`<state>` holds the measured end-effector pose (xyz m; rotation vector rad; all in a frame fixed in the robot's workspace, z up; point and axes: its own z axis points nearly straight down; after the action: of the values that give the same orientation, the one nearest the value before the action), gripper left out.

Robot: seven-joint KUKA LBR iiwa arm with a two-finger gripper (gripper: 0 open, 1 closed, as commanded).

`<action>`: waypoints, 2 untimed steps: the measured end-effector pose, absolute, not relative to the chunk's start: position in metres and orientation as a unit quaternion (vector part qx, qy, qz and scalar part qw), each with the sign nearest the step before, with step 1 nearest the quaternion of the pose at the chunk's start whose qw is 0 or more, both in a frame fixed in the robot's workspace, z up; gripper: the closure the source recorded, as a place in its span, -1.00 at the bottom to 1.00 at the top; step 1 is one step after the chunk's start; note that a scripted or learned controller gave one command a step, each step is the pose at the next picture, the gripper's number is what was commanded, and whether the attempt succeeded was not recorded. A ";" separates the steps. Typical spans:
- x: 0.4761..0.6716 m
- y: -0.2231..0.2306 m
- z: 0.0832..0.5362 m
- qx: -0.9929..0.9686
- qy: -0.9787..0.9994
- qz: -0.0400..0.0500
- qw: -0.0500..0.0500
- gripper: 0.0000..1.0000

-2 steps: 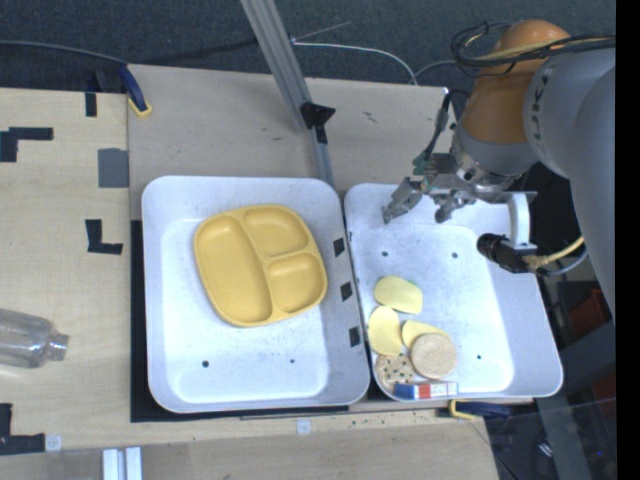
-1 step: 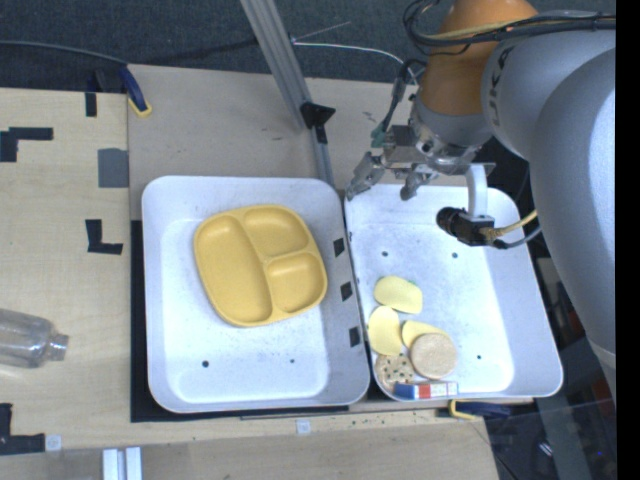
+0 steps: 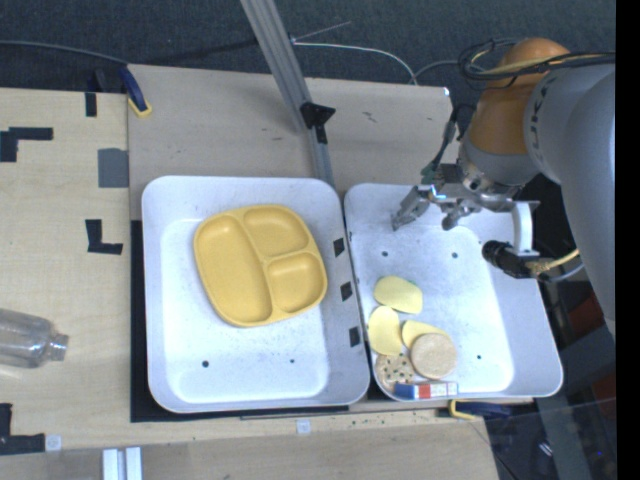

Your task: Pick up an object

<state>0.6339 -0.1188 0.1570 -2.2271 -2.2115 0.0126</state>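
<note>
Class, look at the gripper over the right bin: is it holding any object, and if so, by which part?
Nothing is held. The gripper hangs open above bare floor at the far end of the right bin, apart from the yellow food pieces.

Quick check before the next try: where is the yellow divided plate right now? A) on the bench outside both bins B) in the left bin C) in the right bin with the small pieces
B: the yellow divided plate lies flat in the left bin, apart from the claw over the right bin.
</note>
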 end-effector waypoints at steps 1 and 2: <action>0.636 -0.113 0.161 -0.707 -0.707 0.001 0.000 -1.00; 0.581 -0.164 0.087 -0.709 -0.705 0.001 0.001 -1.00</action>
<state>0.5809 -0.1644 0.0868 -2.2257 -2.2132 0.0045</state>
